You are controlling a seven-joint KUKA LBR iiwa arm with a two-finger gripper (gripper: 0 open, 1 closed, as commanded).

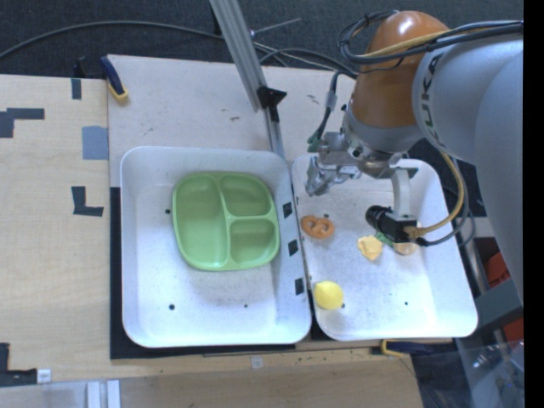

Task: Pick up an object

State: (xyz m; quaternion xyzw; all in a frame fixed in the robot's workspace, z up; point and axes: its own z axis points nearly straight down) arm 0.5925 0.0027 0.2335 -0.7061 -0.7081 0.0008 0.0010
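Two white bins (136, 228) sit on the bench; the gripper (319, 179), whose grip state cannot be told, hovers with the orange pretzel (317, 226) at its six o'clock.

Blue-yellow clamp (114, 78) on bench (51, 228) top left; slanted aluminium rail (240, 45); black cables (102, 36) behind.

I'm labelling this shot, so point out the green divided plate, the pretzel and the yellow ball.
green divided plate (226, 220): camera view, on the ridge where its compartments meet.
pretzel (317, 226): camera view, on its middle.
yellow ball (329, 295): camera view, on its top surface.
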